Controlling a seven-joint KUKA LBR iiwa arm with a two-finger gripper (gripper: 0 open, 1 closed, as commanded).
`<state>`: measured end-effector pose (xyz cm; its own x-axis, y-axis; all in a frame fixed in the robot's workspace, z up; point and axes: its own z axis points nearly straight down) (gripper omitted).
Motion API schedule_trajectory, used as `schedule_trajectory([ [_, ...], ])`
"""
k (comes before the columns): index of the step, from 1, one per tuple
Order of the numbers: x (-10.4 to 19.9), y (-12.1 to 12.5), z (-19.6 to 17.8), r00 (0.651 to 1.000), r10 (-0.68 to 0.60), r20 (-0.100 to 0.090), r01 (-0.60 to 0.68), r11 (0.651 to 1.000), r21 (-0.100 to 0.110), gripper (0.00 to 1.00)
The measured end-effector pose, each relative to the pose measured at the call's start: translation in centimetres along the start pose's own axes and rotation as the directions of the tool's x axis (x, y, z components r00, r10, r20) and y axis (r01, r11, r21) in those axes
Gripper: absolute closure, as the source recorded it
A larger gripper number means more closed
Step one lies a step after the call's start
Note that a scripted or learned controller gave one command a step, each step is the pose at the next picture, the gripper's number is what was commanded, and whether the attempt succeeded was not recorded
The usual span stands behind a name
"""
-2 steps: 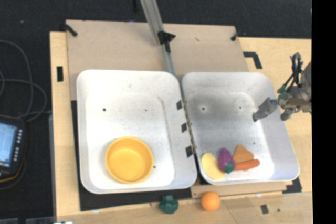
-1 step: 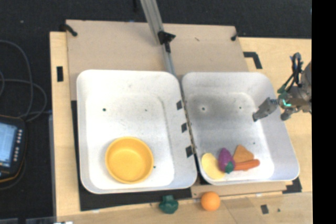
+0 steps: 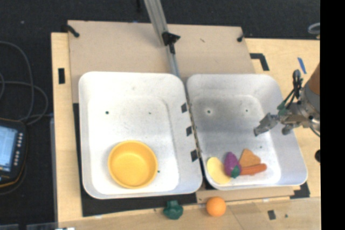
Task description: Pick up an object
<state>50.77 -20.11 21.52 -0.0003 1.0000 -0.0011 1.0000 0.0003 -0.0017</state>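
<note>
Several small objects lie together at the front of the right bin (image 3: pixel 237 94): a pale yellow piece (image 3: pixel 215 168), a purple piece with a green tip (image 3: pixel 231 162), an orange wedge (image 3: pixel 249 157) and an orange carrot-like stick (image 3: pixel 253 169). A yellow bowl (image 3: pixel 132 164) sits at the front of the left bin (image 3: pixel 129 99). My gripper (image 3: pixel 275 126) hangs over the right bin's right side, behind and to the right of the cluster. It is open with nothing between its fingers.
An orange ball (image 3: pixel 215 206) and a green object (image 3: pixel 173 209) lie on the bench in front of the bins. A slanted metal pole (image 3: pixel 153 2) comes down to the bins' back junction. A handheld screen (image 3: pixel 8 149) and cables sit at far left.
</note>
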Motion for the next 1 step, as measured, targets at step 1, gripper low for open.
schedule_trajectory([
  [1, 0.36, -0.08, 4.31, 1.0, 0.0, -0.001, 0.0, 1.0, 0.001, 0.0],
])
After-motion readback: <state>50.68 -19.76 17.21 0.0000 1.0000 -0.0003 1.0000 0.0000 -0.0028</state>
